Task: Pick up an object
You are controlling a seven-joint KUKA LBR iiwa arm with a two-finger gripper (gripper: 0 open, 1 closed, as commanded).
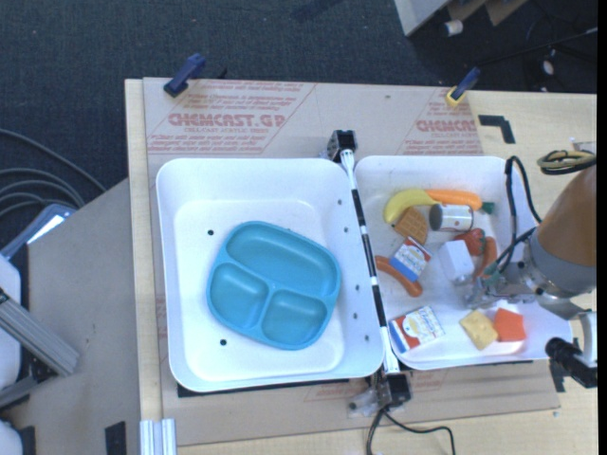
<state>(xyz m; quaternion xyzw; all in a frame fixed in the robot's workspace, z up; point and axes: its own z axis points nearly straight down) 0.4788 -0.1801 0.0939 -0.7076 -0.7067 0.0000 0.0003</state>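
The hand (482, 290) hangs low in the right bin (375, 173) amid crowded toys; its grip I cannot tell. It could snag neighbours or close on nothing.

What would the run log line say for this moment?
arm: over right white bin | gripper: low among toy food | nearest: orange block | left bin: blue divided plate

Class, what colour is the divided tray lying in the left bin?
Light blue; the tray shows clearly in the camera view, inside the white left bin.
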